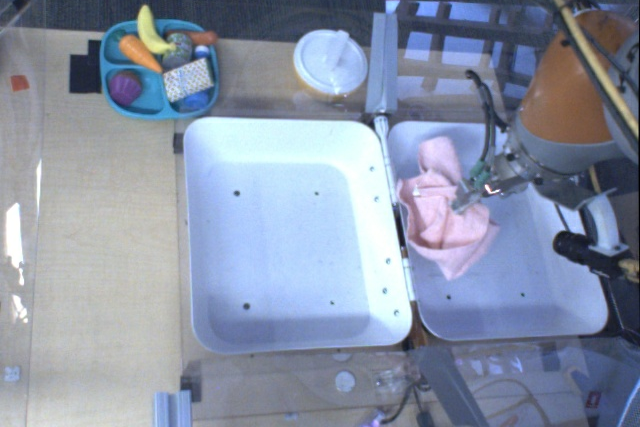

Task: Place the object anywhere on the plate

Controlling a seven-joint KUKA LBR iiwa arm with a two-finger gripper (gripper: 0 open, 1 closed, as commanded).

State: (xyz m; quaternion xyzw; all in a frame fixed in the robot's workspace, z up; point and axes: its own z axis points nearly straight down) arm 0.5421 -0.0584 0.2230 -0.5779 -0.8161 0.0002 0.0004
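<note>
Pink crumpled cloth (445,210), loosely bunched

A blue tray (128,105) of toy food sits far left — beside it a lidded white container (330,62).

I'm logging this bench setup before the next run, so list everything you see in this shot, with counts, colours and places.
bins: two, white, shallow, side by side on the bench.
cloth: one, pink, crumpled, in the right bin towards its left wall.
plate: one, blue, with compartments, on the bench beyond the left bin's far left corner.
toy food: several pieces on the plate, among them a yellow banana and an orange carrot; the rest are too small to name.
lidded container: one, white lid over a yellowish base, on the bench beyond the left bin.
black block: one, just left of the plate.
arm: one, grey with an orange band, reaching in from the right.
gripper: one, down at the cloth's right edge.
</note>
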